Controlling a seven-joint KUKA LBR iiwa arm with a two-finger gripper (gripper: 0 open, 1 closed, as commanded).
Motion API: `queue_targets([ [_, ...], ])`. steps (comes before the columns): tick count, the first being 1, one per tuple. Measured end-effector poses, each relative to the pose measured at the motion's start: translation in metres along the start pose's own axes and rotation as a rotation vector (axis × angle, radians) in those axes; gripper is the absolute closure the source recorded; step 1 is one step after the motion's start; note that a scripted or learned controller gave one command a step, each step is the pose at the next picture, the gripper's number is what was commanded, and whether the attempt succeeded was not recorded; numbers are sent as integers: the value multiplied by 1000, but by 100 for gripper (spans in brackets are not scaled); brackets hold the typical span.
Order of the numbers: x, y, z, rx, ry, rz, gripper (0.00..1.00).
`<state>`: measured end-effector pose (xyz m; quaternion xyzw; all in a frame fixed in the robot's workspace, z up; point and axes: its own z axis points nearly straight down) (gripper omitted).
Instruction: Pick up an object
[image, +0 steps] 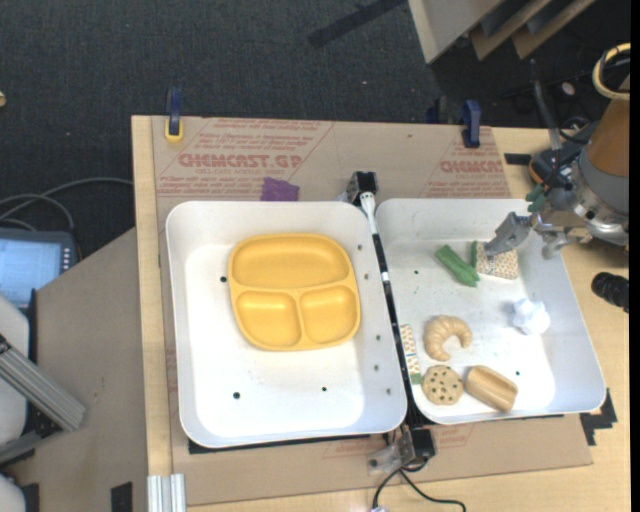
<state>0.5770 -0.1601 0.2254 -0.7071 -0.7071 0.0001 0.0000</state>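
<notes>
Tool (503, 240) over speckled beige slab (499, 265)

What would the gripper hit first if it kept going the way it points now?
Probably the speckled beige square piece in the right white bin: the gripper slants down and leftward right at it. The green stick-shaped object lies just beyond. Height above the piece is unclear.

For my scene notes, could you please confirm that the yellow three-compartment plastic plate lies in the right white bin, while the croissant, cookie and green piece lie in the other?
Not quite: the camera view shows the yellow three-compartment plastic plate in the left white bin. The croissant, cookie and green piece lie in the right white bin.
</notes>
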Motion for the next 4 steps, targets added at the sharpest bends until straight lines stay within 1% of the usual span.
queue_targets([
  [1,29,18,139,8,4,-3,0],
  [2,25,62,141,10,1,1,0],
  [3,26,63,130,-1,0,-1,100],
  [4,102,-17,36,1,5,-6,100],
])
